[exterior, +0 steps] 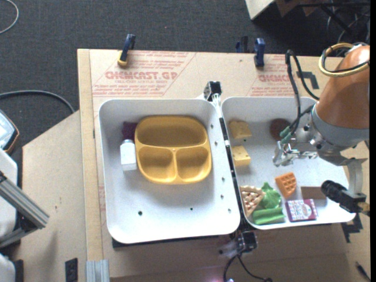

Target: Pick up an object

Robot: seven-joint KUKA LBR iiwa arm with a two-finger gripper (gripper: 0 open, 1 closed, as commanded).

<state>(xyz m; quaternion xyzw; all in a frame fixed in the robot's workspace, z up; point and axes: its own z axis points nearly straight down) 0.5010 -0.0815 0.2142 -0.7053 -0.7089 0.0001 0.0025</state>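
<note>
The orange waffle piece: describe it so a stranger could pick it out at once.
Look in the right bin, toward its near edge. The orange waffle piece lies just below the gripper, between the green toy vegetables and the pink packet. It alone is bright orange with a grid of square dimples.

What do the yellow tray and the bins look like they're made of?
Tray: probably molded plastic, matte, going by its even yellow colour, rounded corners and smooth divider ridges. Left bin and right bin: likely thin formed plastic, white with a slight sheen and soft rolled rims; painted metal can't be ruled out.
</note>
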